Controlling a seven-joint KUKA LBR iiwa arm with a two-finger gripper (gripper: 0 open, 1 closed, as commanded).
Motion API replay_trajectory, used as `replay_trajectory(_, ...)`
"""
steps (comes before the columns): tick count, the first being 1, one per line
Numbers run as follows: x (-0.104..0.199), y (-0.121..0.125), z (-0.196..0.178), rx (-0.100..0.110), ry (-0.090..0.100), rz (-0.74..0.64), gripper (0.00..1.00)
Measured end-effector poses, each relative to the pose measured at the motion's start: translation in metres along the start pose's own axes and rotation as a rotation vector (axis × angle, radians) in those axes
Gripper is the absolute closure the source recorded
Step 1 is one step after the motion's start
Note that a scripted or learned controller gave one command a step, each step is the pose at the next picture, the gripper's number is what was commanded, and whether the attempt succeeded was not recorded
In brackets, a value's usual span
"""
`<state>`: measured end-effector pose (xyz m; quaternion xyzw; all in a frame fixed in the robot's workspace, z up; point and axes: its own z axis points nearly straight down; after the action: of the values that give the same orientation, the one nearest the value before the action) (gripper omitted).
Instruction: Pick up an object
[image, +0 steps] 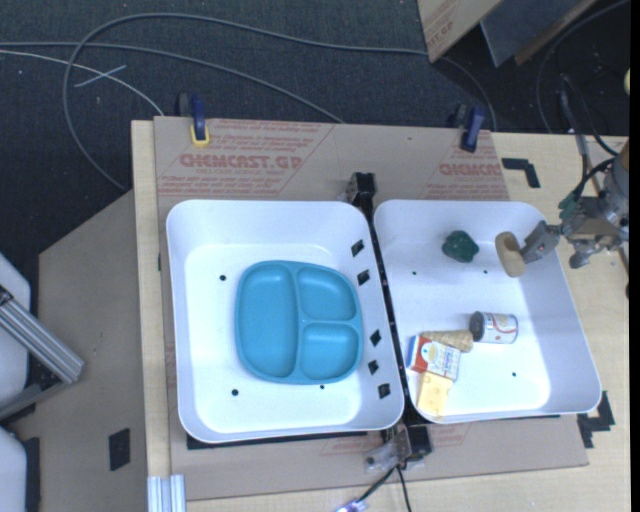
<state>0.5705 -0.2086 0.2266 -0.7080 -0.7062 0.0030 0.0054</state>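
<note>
Tan object (510, 253) at right bin's (560, 390) far edge; pincer (560, 246) beside it, spread open, gripping nothing.

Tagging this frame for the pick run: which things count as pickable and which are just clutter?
Pickable, in the right bin:
green lump
tan piece
small can
red-and-yellow packet
gripper hangs beside the tan piece

Clutter:
blue divided plate, left bin
blue clamps
cables

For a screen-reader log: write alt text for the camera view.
The gripper hovers at the right bin's far right edge, near a tan object. That bin also holds a green lump, small can and snack packets; the left bin holds a blue divided plate.
</note>
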Motion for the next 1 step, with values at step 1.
replay_trajectory(1, 0.0004, 0.0026, -0.006, -0.011, -0.003, -0.003, 0.0)
